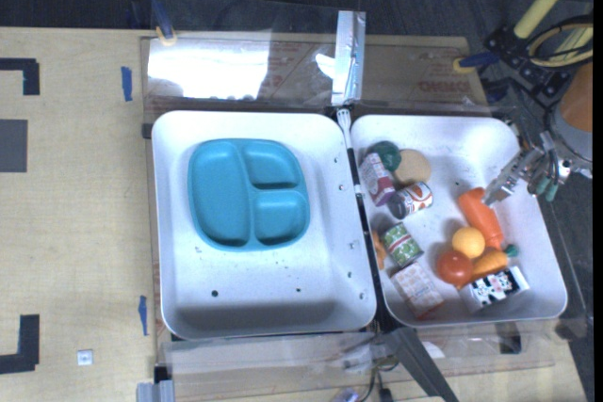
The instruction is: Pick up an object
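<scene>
The right bin (490, 135) holds a jumble of small items. An orange carrot (481, 216) lies near its right side, with a yellow fruit (468, 242) and a red tomato (451, 267) just below it. A black-and-white carton (497, 288) sits at the bin's lower right corner. My gripper (509, 182) comes in over the bin's right rim, its tip just above and right of the carrot's upper end. Nothing is seen held in it.
Cans (378, 174) (413, 200) (402, 244), a tan potato (413, 165) and a flat packet (416, 288) crowd the right bin's left side. The left bin (179, 297) holds a blue divided tray (249, 192). A clear plastic sheet (245, 61) stands behind the bins.
</scene>
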You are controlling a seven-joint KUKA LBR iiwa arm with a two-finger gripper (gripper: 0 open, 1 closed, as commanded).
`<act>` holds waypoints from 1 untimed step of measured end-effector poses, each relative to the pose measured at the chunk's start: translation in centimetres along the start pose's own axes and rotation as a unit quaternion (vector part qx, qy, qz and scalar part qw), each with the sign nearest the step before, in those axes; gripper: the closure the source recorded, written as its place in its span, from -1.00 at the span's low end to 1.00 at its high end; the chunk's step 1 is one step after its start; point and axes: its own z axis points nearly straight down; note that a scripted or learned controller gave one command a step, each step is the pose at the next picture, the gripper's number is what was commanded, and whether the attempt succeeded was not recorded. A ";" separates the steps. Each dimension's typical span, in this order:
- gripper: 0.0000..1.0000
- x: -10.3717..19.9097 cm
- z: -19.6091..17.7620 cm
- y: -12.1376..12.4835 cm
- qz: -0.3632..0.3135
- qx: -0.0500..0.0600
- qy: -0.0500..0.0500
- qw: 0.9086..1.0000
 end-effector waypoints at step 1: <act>-1.00 0.0 0.1 0.0 0.000 0.000 0.001 1.000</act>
